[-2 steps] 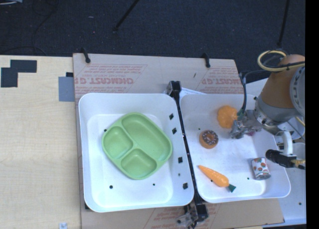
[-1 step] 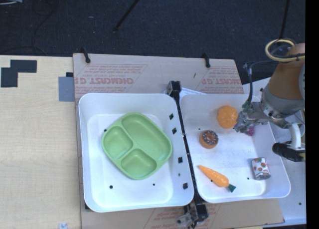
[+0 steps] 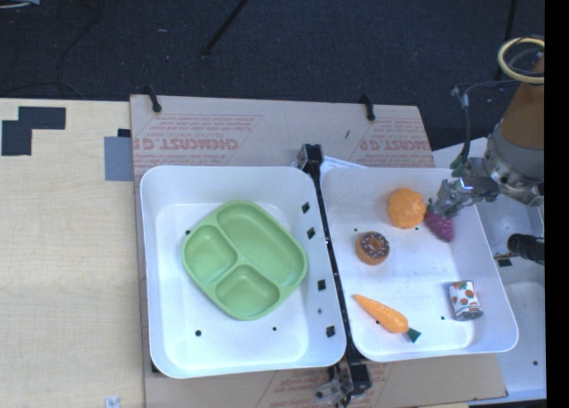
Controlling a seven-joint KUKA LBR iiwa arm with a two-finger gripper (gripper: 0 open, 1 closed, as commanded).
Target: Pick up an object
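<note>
Camera view, from above at a slant: two white bins sit side by side on the table. Left bin [image 3: 160,220] holds a green divided plate [image 3: 244,258], 3 compartments, lying flat near centre. Right bin [image 3: 498,326] holds 5 items: orange ball [image 3: 406,207] at upper centre; purple grape-like bunch [image 3: 439,224] just to the right of the ball, touching or nearly so; round donut-like disc [image 3: 372,247] below and left of the ball; carrot [image 3: 384,314] w/ green tip lying diagonally at the lower centre; small printed can [image 3: 464,300] on its side at lower right. Arm enters from the right edge, grey w/ orange band, wrist over the bin's upper right rim. End effector [image 3: 447,198] sits at the upper right of the right bin, directly above and touching or nearly touching the top of the purple bunch; the ball is just to its left. Finger state: cannot tell at this res.; no item is seen betw. the fingers. Donut disc, carrot and can lie well apart from the end effector. Cardboard sheet [image 3: 213,135] lies under both bins.
</note>
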